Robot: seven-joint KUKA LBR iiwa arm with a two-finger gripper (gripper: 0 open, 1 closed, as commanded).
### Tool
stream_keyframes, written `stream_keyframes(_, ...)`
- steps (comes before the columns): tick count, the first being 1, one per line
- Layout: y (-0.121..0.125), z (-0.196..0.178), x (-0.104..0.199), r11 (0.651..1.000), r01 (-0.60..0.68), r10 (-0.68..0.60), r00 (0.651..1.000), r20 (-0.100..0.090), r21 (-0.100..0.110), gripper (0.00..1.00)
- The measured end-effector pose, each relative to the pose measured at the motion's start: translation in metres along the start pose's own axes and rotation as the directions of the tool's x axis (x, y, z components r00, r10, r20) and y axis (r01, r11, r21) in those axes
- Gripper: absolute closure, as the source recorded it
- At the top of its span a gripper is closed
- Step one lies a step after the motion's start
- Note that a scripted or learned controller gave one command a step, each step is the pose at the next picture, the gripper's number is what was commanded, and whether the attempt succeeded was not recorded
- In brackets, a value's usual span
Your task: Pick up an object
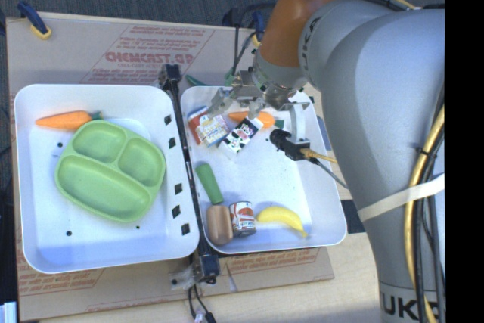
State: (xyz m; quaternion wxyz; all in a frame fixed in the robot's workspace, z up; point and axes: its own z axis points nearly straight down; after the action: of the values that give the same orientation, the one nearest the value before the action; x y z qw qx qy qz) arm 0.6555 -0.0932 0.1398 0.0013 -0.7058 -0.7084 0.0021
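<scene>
Arm: I see the grey arm [378, 87] reaching in from the right, its orange band [291, 23] above the wrist, hanging over the far end of the right bin [321, 227].
Gripper: I place the gripper [246, 98] low over the cluster of items at the bin's far end, just above the cartons.
Pincer state: I cannot tell from here; the wrist hardware and cables crowd the tips, so I will not call it apart or together, and I see nothing clearly clamped in it.
Pick candidates under the gripper: a small red-and-white carton [210, 128] lies beside a black-and-white patterned carton [242, 136], the two touching or nearly so, with an orange piece [257, 118] just behind them.
Right bin, middle: a green-handled tool [209, 184] lies along the left wall, its wooden end [219, 225] toward the near corner.
Right bin, near end: a small can [243, 216] rests beside the wooden end, and a yellow banana [282, 219] lies just right of the can.
Left bin [30, 238]: I see a green divided plate [111, 169] in the middle and an orange carrot [64, 119] at the far edge, just beyond the plate.
Bench: both bins sit on a cardboard sheet [144, 49] with red print, and a blue clamp [34, 19] holds its far left corner.
</scene>
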Motion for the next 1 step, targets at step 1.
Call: stream_keyframes(1, 0.001, -0.0114, 0.0012, 1.0, 0.005, -0.005, 1.0, -0.001, -0.001, 1.0)
